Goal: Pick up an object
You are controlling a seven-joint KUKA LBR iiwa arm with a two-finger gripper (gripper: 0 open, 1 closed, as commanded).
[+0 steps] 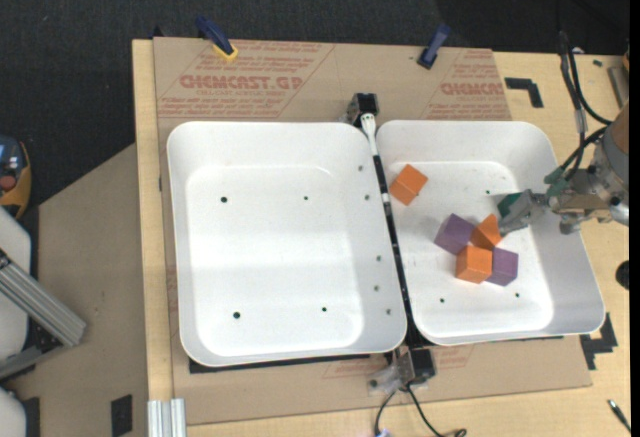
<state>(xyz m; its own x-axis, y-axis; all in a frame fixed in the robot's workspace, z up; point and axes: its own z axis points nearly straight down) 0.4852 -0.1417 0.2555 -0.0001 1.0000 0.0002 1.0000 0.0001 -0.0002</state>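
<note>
Seen from above at a slant: two shallow white bins side by side on a cardboard sheet printed with red lettering. Left bin and right bin meeting along a dark seam. Blue clamps at the sheet's far edge — one with a yellow tip, another further right.

In the right bin, a lone orange block near the seam, apart from the rest. Lower down, a tight cluster: a purple block, a small orange block just beside it, a larger orange block below, and a second purple block touching that one.

Reaching in from the right, the gripper — greenish fingers low over the bin, just beside the small orange block. Nothing visibly clamped between them; apart or together, impossible to tell.
</note>
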